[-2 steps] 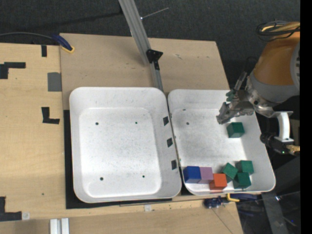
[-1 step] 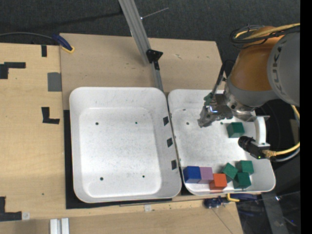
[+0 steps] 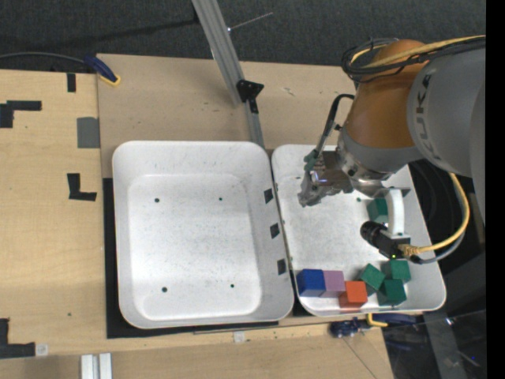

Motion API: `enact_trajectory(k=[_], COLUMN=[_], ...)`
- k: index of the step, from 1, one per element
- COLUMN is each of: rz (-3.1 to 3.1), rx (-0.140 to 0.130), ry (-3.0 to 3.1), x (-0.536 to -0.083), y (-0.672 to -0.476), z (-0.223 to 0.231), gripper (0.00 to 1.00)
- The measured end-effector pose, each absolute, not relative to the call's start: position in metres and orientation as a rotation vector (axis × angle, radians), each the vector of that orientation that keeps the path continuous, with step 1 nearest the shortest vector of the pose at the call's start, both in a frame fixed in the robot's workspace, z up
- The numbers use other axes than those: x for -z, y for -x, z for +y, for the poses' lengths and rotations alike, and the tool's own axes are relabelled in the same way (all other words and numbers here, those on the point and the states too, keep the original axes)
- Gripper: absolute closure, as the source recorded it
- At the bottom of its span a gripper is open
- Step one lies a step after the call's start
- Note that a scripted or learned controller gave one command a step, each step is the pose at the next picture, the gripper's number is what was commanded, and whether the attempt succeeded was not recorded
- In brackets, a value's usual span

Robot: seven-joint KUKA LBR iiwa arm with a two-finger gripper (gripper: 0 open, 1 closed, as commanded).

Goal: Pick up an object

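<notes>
Blocks at the right bin's (image 3: 293,212) near edge: blue block (image 3: 311,282), purple block (image 3: 334,281), orange block (image 3: 355,292), green blocks (image 3: 386,281), clustered and touching. Gripper (image 3: 314,186) hangs over that bin's far left part, well apart from them; whether its fingers are parted or holding anything cannot be told. Left bin (image 3: 193,231) adjoins on the bench (image 3: 158,93).

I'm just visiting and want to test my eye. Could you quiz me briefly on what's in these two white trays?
1. True or false: the blue block lies in the right bin.
2. Which block touches the blue one? A) purple block B) orange block C) a yellow one
3. Fill in: the gripper hangs over the ____ bin.

Key: 1 true. 2 A. 3 right.
</notes>
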State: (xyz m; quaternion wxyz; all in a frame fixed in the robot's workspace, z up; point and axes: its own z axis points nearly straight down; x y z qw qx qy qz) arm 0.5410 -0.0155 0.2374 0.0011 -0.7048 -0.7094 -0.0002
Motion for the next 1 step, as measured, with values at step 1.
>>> enact_trajectory(k=[1], rz=[-2.229], rx=[0.001], ry=[2.210], x=[-0.2416], y=[-0.5326], z=[0.0448], gripper=[1.00])
